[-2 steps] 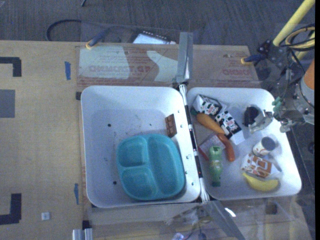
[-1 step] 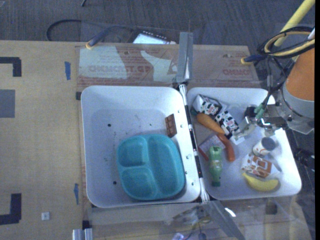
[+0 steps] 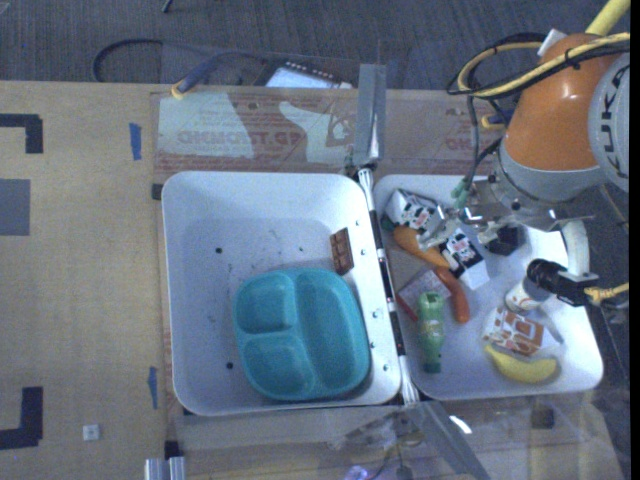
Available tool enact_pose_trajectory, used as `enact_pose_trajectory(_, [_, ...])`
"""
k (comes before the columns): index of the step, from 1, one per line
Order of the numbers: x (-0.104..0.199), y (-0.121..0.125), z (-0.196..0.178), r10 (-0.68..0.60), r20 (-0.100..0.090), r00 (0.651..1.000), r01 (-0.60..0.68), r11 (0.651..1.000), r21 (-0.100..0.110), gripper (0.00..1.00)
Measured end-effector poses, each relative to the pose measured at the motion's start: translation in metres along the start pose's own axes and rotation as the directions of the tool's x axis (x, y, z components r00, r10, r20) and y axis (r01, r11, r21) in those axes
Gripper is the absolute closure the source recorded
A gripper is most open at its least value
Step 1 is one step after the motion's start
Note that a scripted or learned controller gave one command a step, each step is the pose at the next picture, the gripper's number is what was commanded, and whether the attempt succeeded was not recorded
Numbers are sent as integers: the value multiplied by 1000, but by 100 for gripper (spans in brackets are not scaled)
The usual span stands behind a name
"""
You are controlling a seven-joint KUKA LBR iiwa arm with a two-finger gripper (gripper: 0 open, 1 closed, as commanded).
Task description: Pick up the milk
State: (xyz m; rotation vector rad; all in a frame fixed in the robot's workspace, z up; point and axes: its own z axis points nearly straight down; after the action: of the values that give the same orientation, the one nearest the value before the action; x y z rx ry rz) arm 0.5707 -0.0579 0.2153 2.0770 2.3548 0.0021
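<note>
Presently we find the pincer low in the right bin, among crowded items. The milk, a cow-patterned carton, lies near the bin's upper left corner, a second like carton just beside the carrot. We cannot tell whether the pincer is open or holds anything; the wrist hides it. Risk noted: with such crowding the pincer may close on the neighbouring carton or carrot, or nudge the milk against the wall.

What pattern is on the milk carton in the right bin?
White with black cow-like patches, on the milk carton; seen in the camera view.
</note>
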Motion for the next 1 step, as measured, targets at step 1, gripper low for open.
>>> enact_pose_trajectory(1, [-56,-12,112,99,2,995,-99,995,-10,0])
